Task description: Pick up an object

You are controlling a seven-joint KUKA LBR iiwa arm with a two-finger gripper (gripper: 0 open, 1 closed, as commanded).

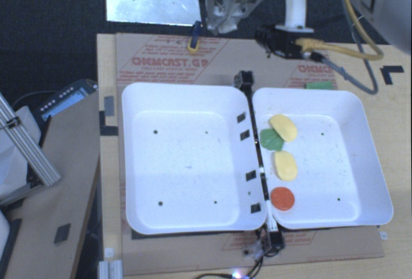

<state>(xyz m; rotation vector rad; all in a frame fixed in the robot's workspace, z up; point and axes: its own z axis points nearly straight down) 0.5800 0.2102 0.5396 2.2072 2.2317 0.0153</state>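
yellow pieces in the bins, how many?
2, both in the right bin near its left wall: upper yellow piece touching the green piece, lower yellow piece just above the red disc. None looks hidden.

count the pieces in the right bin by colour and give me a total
In the right white bin:
Yellow: 2, the upper flat yellow oval piece and the lower flat yellow oval piece
Green: 1, the flat green round piece
Orange-red: 1, the flat orange-red round disc
Total: 4
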